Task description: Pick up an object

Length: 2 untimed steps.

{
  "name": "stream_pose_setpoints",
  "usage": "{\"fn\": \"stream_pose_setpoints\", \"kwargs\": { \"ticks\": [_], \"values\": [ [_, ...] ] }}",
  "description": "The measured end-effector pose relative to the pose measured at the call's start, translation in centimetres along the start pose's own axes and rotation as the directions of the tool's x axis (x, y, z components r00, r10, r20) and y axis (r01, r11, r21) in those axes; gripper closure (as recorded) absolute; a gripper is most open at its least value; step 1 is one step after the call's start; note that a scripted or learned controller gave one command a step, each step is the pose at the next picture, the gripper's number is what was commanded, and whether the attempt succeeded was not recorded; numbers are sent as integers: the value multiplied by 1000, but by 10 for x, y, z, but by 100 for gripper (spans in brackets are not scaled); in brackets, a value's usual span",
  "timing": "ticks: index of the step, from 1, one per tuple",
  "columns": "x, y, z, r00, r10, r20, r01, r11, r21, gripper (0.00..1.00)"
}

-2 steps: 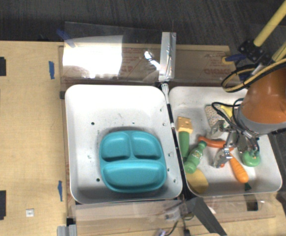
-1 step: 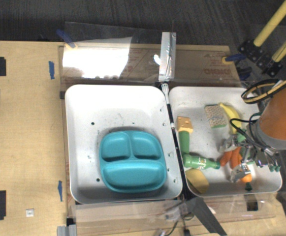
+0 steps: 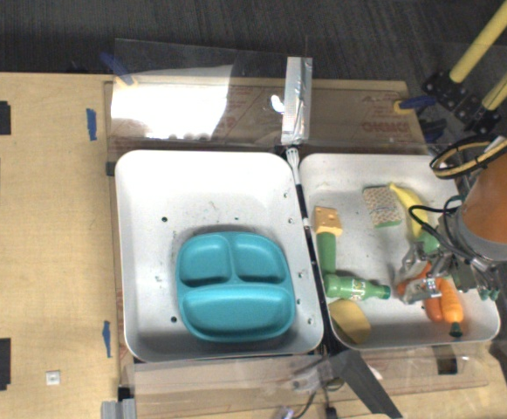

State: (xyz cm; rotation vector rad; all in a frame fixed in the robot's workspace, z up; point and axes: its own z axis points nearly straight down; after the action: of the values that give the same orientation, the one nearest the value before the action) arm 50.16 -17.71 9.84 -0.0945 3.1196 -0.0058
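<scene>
Setting: two shallow white bins are seen from above, side by side on a brown surface [image 3: 35, 260].
Left bin [image 3: 140, 190]: a teal divided plate [image 3: 234, 285] is laid flat in its near half, with two small sections at the back and one long section at the front.
Right bin [image 3: 340, 177]: several small toys are scattered inside it.
Green bottle [image 3: 358, 287]: it is laid on its side near the middle of the right bin, its cap end turned toward the hand.
Green stick with tan top [image 3: 326, 238]: it is placed along the left wall of the right bin, just behind the bottle.
Yellow round piece [image 3: 351, 319]: it is found at the near left corner of the right bin, just in front of the bottle.
Woven tan square [image 3: 380, 205]: it is set toward the back of the right bin, touching a yellow banana [image 3: 407, 202].
Orange carrot [image 3: 447, 303]: it is laid at the near right of the right bin, just beside the hand.
Arm [image 3: 500, 203]: it is brought in from the right, with its orange band above the right bin's edge.
Hand [image 3: 421, 279]: it is lowered into the right bin between the bottle and the carrot. Whether it is open or closed cannot be told, and nothing can be made out in its grip.
</scene>
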Motion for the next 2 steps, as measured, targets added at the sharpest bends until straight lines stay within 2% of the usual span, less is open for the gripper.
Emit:
{"fn": "stream_pose_setpoints", "kwargs": {
  "ticks": [1, 2],
  "values": [
    [-109, 56, -165, 1000, 18, -9, -18, 1000, -4, 100],
    [-143, 115, -155, 1000, 2, -18, -2, 1000, -8, 100]
  ]
}}
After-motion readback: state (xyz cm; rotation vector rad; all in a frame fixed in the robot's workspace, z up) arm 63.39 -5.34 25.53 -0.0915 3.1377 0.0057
